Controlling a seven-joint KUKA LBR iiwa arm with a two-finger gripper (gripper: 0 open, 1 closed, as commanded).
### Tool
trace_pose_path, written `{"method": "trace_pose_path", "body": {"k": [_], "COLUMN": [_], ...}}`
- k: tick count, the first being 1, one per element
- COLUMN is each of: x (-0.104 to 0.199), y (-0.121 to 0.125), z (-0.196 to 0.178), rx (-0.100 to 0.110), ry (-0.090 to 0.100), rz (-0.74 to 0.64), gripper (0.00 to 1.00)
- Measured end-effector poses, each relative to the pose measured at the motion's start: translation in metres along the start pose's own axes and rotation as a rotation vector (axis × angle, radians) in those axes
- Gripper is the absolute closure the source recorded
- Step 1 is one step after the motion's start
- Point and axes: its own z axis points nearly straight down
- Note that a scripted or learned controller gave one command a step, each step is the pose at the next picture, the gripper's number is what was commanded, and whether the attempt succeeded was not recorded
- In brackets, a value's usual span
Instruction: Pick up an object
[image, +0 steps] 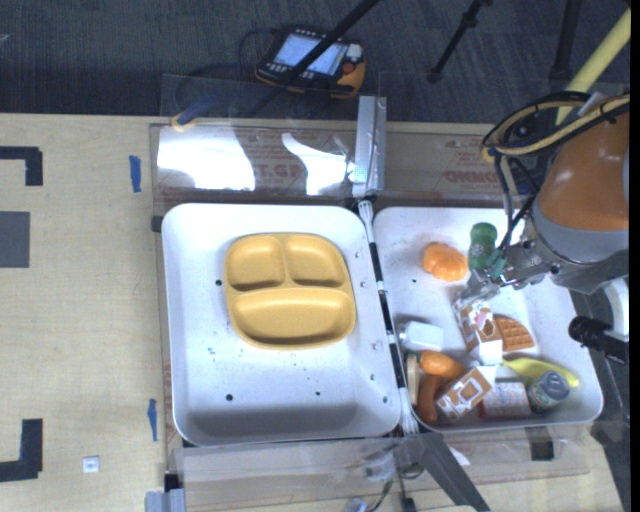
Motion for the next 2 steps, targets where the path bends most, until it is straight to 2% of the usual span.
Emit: {"method": "trace_pose_path", "body": {"k": [1, 2], "x": [-0.048, -0.048], "y": [-0.012, -0.01], "z": [0.005, -0.005], "rx": [0.0, -0.002], "ry": [0.0, -0.003], "rz": [0.029, 0.027], "gripper": [1.0, 1.0]}}
